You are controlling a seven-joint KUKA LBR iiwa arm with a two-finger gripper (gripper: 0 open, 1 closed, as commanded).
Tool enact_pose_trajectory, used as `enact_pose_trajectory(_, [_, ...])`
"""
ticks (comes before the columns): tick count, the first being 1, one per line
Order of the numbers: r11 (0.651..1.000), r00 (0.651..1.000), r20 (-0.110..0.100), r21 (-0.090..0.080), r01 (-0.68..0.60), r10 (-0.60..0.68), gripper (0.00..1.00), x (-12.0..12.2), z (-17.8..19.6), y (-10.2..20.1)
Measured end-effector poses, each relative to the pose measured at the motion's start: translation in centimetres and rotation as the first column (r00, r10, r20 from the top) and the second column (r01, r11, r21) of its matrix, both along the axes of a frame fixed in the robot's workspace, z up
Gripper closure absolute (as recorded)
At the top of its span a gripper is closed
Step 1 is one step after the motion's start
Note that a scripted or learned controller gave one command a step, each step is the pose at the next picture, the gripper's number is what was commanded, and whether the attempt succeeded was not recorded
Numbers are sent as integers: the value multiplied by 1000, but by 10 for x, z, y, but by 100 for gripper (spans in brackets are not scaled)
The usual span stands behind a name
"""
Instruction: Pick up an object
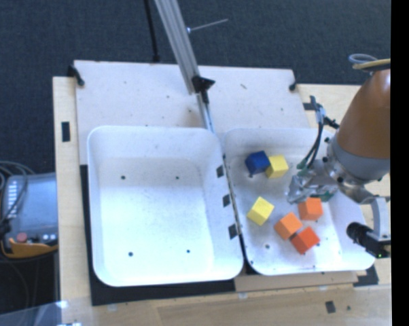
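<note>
The right bin [327,267] holds several cubes. A blue cube [257,161] and a yellow cube [278,166] touch each other at the back. A second yellow cube [261,210] lies near the bin's left wall. Three orange cubes sit toward the front: one [311,208] just below the gripper, one [287,225] in the middle, and a redder one [304,240] nearest the front. My gripper [301,190] hangs low over the bin, right above the upper orange cube, with the grey and orange arm behind it at the right.
The left bin [96,202] stands beside the right one, sharing a middle wall. A slanted metal pole [181,43] rises from the back of the bench. A grey box with cables [28,209] sits off the bench at the left.
</note>
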State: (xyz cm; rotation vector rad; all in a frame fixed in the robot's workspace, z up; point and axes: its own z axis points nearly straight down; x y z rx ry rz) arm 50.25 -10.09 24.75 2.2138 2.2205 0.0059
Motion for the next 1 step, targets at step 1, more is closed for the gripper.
enact_pose_trajectory(1, [1000, 1000, -4, 3, -6, 6, 100, 3, 3, 62])
